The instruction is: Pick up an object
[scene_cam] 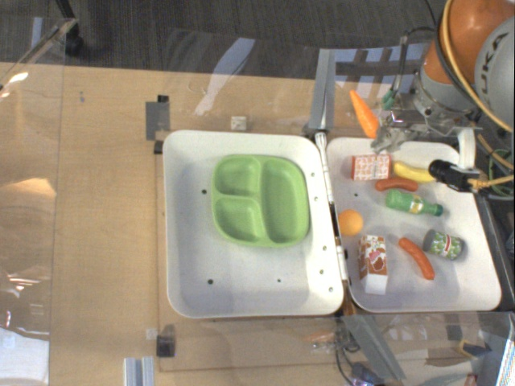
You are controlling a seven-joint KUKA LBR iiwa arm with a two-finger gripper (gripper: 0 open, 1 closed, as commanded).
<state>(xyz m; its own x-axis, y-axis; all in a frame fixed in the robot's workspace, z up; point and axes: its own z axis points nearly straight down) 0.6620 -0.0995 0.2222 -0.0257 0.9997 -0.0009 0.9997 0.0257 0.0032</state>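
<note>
While the gripper [389, 137] hovers at the right bin's [475, 296] far edge, grip impossible to tell, a carrot [364, 113] lies beside it; a carton [369, 167], banana [414, 171] and sausage [396, 185] crowd below.

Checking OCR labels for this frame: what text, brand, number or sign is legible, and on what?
"KUKA", cut off by the frame edge with only some of the letters showing: on the grey arm casing at the top right.
Red-and-white carton with printed pictures in the right white bin: print too blurred to read.
Small red-and-white box: print unreadable.
Green-and-white can: label unreadable.
Green bottle: label too small to read.
</note>
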